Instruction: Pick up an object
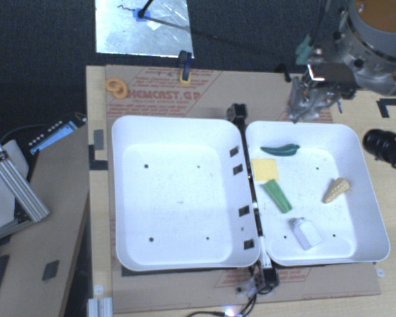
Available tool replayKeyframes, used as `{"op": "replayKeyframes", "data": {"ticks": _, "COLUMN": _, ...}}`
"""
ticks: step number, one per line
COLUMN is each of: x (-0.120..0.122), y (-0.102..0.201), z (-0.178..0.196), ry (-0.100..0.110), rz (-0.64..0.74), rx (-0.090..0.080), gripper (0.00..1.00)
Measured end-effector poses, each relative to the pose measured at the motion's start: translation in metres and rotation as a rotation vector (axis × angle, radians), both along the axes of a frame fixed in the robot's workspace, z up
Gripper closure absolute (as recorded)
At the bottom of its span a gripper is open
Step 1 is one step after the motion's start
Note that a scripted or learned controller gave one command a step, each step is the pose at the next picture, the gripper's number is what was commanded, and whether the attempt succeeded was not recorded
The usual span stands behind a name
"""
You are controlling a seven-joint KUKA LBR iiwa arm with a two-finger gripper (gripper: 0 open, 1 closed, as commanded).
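Bench inventory, taken from my station at the right.

1. My pincer (308,107): hanging above the far rim of the right bin (366,177), outside its floor. It carries nothing. The fingertips are blurred against the cardboard, so I cannot tell how far apart they stand.

2. Right bin, contents, five loose pieces, none touching my pincer:
- dark green pepper (280,150), lying crosswise near the far wall, nearest to me.
- yellow block (264,170), flat, just beside the central divider.
- light green stick (276,195), slanted, its upper end touching or almost touching the yellow block.
- tan corn-shaped piece (336,190), tilted, toward the right wall, well apart from the rest.
- small white bottle (305,233), on its side near the near wall.

3. Left bin (119,197): bare white floor.

4. Step in hand, as I judge it: choosing a piece and coming down on it. Nothing is lifted yet.

5. Handling notes. The tan corn-shaped piece looks the safest pick: it stands alone, so my fingers can straddle it without nudging a neighbour. I should turn my wrist so the fingers close across its narrow width, not along its length. The dark green pepper is closer but curved and near the wall, which could block one finger. The yellow block and light green stick sit too close together; a descent there risks pinching both or pushing one aside. The white bottle may roll.
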State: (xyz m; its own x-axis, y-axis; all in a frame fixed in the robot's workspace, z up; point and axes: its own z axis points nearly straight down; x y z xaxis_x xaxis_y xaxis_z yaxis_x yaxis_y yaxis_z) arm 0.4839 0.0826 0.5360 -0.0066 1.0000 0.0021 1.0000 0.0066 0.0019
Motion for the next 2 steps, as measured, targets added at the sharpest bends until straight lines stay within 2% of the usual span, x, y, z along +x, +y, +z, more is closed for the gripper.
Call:
{"op": "replayKeyframes", "data": {"ticks": 1, "x": 0.073, "y": 0.002, "z": -0.002, "ry": -0.001, "rz": -0.006, "rx": -0.003, "gripper": 1.00}}
{"op": "replayKeyframes", "data": {"ticks": 2, "x": 0.000, "y": 0.031, "z": 0.000, "ry": -0.001, "rz": 0.002, "rx": 0.000, "gripper": 1.00}}
